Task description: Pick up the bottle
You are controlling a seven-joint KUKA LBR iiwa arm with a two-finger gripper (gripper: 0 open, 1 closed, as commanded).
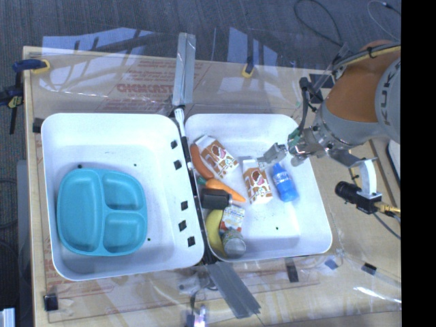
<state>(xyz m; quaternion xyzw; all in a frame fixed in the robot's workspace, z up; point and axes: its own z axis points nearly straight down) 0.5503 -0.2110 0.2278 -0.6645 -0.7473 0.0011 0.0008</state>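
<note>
A small blue bottle [285, 185] lies in the right bin [310, 234], close to its right wall. My gripper [281, 154] hangs just above the bottle's far end, reaching in from the right, and nothing is visibly held in it. A second, clear bottle with a grey cap [234, 231] lies at the bin's near left, beside a banana [214, 227].
Two small brown-and-white cartons [218, 157] [257, 184], a carrot [225, 190] and a black block [214, 199] crowd the right bin's left half. The left bin [102, 142] holds a blue divided plate [102, 211]. A black cable fitting [354, 195] sits right of the bins.
</note>
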